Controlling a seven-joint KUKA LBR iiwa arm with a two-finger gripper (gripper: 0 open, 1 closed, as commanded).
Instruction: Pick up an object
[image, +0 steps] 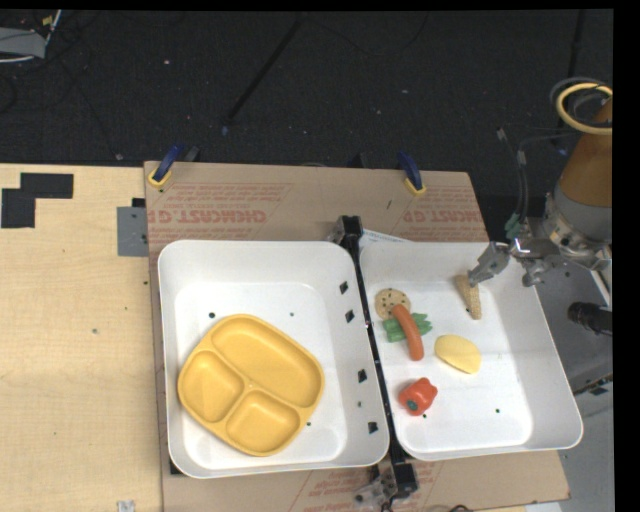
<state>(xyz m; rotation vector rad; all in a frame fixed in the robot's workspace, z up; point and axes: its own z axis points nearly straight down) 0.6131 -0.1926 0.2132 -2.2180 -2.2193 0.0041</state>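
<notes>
- Roughly, two shallow white bins sat side by side on a cardboard sheet (300, 205) laid over the bench (70, 330), the sheet held at its far edge by two clamps with blue and yellow handles (165, 170).
- Left bin (200, 265): held one yellow divided plate (250, 383) with three compartments, lying flat toward the near-left of the bin floor.
- Right bin (540, 400): held five small toy food items, all loose on the floor.
- Round tan cookie (391, 299), near the divider between the bins.
- Orange carrot (408, 333), lying lengthwise just below the cookie, with a green leafy piece (420, 324) touching its side.
- Yellow potato-like lump (457, 353), just right of the carrot, apart from it.
- Red pepper-like piece (418, 396), nearer the front, by itself.
- Tan wedge-shaped piece (468, 297), near the far-right part of the bin, directly below the pincer's tip.
- Arm: grey with an orange band (588, 170), reached in from the right over the far-right corner of the right bin.
- Pincer (487, 268): hung just above the tan wedge; nothing was seen between its fingers, and whether they were spread or closed I could not tell.
</notes>
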